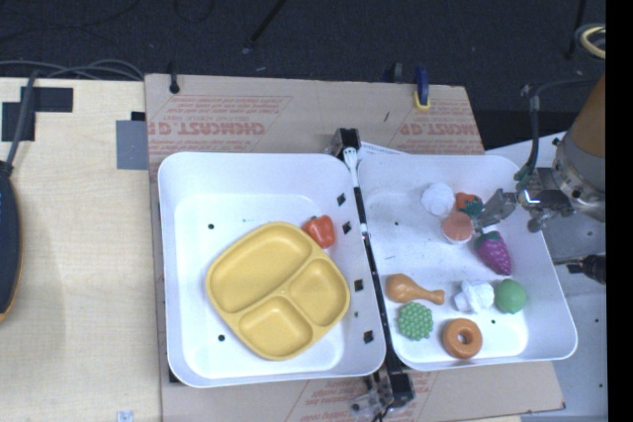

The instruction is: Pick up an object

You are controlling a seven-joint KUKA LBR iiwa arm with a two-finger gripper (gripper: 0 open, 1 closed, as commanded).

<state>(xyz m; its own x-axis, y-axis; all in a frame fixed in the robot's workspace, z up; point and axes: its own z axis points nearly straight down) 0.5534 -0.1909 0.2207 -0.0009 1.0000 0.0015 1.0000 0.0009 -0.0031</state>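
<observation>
The two-finger gripper [499, 210] is hovering, jaws apart, at the frame's right beside the purple plastic grape bunch [496, 252]; next, probably, descending onto it.

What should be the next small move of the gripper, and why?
Probably a short descent onto the purple toy. The gripper sits at the right bin's upper right, just above that toy, with nothing visibly between its fingers.
</observation>
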